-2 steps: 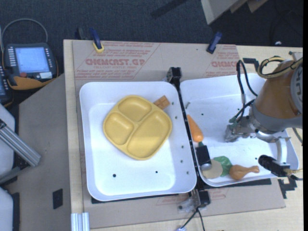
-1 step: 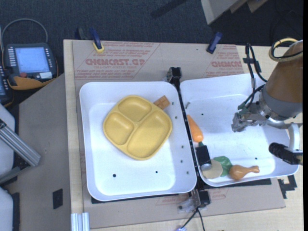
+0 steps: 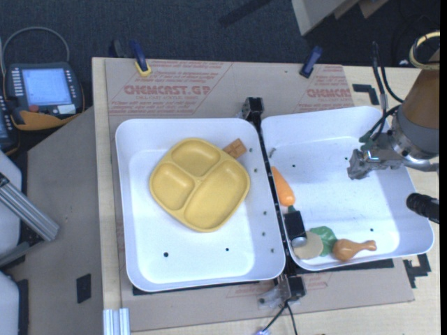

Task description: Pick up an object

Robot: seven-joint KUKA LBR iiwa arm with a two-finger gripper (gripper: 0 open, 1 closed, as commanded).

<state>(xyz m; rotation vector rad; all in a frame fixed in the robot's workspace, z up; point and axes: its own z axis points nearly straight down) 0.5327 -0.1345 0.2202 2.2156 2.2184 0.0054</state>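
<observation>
Camera view looks down on two white bins, and nearest the lower edge of the right bin (image 3: 391,208) lies a small cluster of things: a tan drumstick-shaped toy (image 3: 353,247), just beside it a green piece (image 3: 325,235) and a pale round disc (image 3: 309,246) that overlaps the green one. A black block (image 3: 294,223) lies next to them against the bin's left wall, and an orange carrot-like piece (image 3: 282,185) rests a little farther up along the same wall. All of these sit below and to the left of the jaws, well apart from them.

Farther up, the gripper (image 3: 363,162) hangs over the bare white floor in the upper right part of the right bin, its grey fingers pointing toward the bin's middle. Nothing shows between the fingers; whether they are spread or closed cannot be told from this angle. The arm's orange band (image 3: 424,102) rises behind the gripper at the right.

Far to the left of the jaws, across the divider, the left bin (image 3: 140,243) holds a yellow divided plate (image 3: 200,184) lying flat, with a small brown block (image 3: 235,147) touching its upper right rim.
</observation>
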